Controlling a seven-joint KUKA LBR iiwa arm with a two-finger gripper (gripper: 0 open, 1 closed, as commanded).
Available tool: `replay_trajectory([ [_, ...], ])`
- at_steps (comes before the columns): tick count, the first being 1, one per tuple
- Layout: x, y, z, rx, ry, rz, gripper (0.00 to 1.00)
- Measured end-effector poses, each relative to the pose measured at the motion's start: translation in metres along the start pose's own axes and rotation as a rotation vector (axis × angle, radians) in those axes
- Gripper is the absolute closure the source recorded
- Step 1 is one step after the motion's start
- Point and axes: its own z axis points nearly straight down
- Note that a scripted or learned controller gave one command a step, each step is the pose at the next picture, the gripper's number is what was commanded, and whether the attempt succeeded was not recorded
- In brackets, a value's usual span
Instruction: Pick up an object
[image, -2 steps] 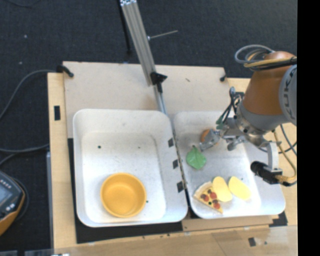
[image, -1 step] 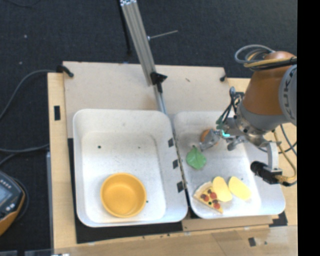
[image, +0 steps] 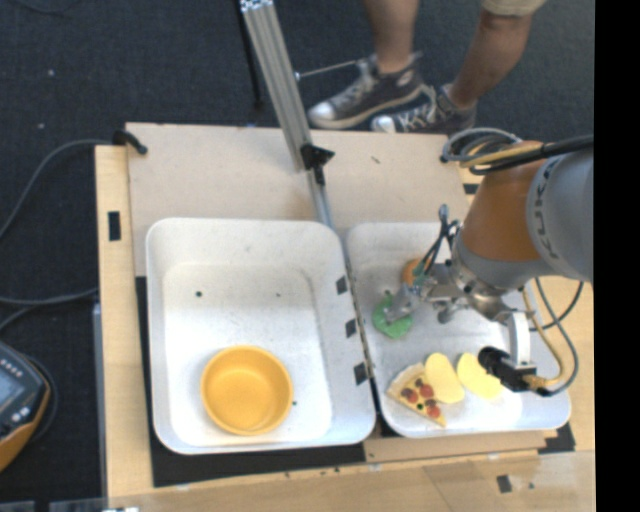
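Observation:
In the right bin (image: 375, 245), my gripper (image: 410, 299) hangs low near the left wall, at the end of the grey arm with its orange band (image: 498, 215). A small green object (image: 392, 321) lies right under and slightly left of the gripper's tip, touching or nearly touching it. A small orange object (image: 412, 270) peeks out just behind the gripper. Nearer the front lie a toy pizza slice (image: 414, 394) and two yellow pieces (image: 443, 376) (image: 479, 377).
The left bin (image: 240, 250) holds a yellow bowl (image: 246, 388) at its front. A metal pole (image: 285, 95) slants in from the top toward the gap between the bins. Black cables (image: 510, 368) trail by the arm. A person's feet (image: 395, 95) stand beyond the bench.

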Motion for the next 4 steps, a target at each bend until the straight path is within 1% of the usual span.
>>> replay_trajectory([
  [1, -0.001, -0.001, 0.053, -0.001, 0.000, 0.000, 0.00],
  [2, -0.001, 0.001, 0.039, -0.008, 0.001, 0.006, 1.00],
  [3, 0.002, 0.000, -0.024, -0.014, 0.000, -0.004, 1.00],
  [4, 0.005, 0.003, -0.069, -0.013, 0.000, -0.005, 1.00],
])
